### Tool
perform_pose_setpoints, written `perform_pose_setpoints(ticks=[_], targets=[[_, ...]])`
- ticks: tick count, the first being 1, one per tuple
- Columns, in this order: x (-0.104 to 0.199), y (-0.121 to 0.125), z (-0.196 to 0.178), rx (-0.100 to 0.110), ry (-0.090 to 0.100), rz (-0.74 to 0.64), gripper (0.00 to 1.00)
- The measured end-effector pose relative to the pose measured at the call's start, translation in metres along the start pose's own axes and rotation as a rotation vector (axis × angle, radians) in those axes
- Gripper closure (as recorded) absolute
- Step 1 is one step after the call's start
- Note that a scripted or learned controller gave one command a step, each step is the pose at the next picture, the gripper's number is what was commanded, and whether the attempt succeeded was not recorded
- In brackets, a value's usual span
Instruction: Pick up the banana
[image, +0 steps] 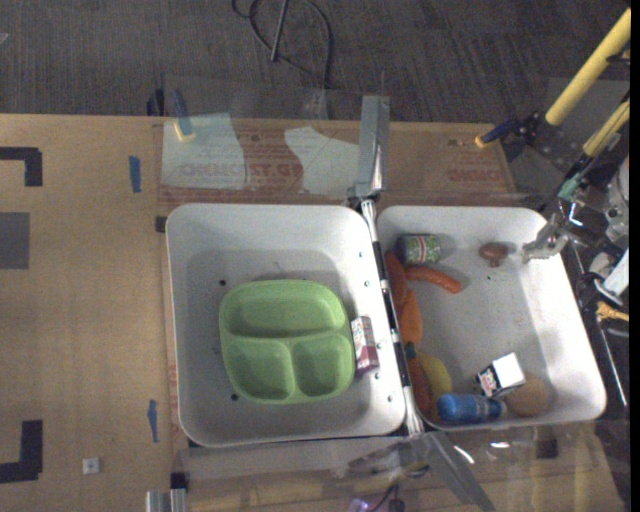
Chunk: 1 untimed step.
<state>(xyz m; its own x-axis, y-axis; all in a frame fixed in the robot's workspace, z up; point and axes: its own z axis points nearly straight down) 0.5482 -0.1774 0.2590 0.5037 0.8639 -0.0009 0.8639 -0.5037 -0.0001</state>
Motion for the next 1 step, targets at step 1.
perform_pose_setpoints(ticks=[1], targets=[[-0.0264, 0.0105, 0.1428, 0.009, 0.003, -0.013, 0.0]])
